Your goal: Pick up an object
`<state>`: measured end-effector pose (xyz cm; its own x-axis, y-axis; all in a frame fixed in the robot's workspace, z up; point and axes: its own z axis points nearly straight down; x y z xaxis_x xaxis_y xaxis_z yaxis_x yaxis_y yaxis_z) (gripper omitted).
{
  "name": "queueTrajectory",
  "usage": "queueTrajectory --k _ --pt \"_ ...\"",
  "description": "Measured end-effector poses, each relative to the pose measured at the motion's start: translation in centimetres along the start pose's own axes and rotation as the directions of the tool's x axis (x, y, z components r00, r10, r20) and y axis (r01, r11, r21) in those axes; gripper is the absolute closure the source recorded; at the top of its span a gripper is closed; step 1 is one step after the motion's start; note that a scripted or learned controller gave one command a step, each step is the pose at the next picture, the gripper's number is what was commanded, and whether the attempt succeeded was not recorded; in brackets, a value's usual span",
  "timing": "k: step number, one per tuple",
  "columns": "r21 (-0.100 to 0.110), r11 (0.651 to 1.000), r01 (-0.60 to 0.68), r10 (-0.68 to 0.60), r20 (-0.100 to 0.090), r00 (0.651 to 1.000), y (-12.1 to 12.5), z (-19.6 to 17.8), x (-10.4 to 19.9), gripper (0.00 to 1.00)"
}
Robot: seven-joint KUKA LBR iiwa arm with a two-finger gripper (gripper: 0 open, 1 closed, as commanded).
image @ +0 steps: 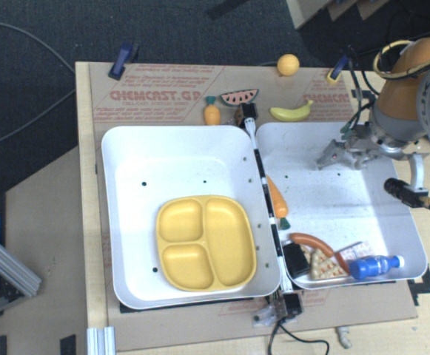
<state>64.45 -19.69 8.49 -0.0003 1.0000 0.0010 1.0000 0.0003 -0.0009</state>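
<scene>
The gripper (345,152) hung over the upper part of the right bin (392,205), its fingers spread apart and nothing between them. The likeliest things to pick lay well apart from it, crowded in that bin's lower left corner — one blue-capped plastic bottle (371,266) on its side, one toy sausage (320,244), one waffle-like toy (321,265) and one small black block (296,258). One toy carrot (276,197) lay along the seam between the two bins. All looked light and stiff; the bottle seemed smooth and apt to roll, so a hold across its middle would probably serve best, while the sausage's curved body offered a narrow span to close on. The left bin (126,161) held one yellow divided plate (206,241), broad and flat, a poor fit for two fingers. On the worktop (155,91) beyond the bins sat one toy banana (291,112), one watermelon slice (240,95), one yellow ball (288,64) and one small orange toy (212,114) — plus two blue clamps (122,60).
</scene>
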Motion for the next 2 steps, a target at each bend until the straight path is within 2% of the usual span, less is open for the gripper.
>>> queueTrajectory --k 1,2 --pt "0.001 1.000 -0.001 0.001 0.000 1.000 -12.0 0.1 2.6 0.00" --pt "0.000 1.000 -0.001 0.001 0.001 1.000 -16.6 0.1 4.6 0.00"
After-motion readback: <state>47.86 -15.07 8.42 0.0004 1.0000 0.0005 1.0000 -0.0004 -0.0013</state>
